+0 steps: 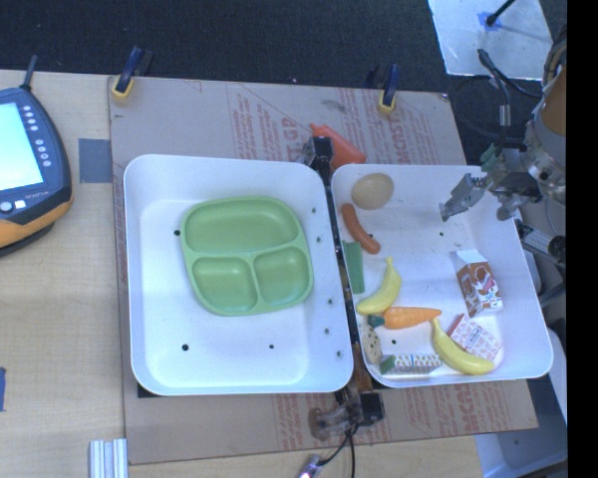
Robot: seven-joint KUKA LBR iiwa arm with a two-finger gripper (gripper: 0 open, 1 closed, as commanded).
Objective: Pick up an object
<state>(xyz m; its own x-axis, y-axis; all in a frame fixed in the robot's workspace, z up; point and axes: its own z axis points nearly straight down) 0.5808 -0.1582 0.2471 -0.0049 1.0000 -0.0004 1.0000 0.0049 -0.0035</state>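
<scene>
My gripper [481, 201] hovers over the far right part of the right bin [419, 202], open, with nothing between its fingers. Below it in that bin lie a brown snack packet [478, 287], a red-and-white packet [475, 338] and a yellow banana [459, 353]. Along the bin's left side are a beige egg-shaped item [372, 190], a sausage [360, 229], a green piece [353, 267], a second banana [384, 289] and a carrot [411, 317]. A small box [411, 363] rests at the near edge.
The left bin [154, 267] holds a green divided plate [247, 255]. An orange item [338, 145] lies on the board just behind the bins. A tablet-like pendant [15, 167] sits at the far left of the bench. Clamps [388, 88] hold the board.
</scene>
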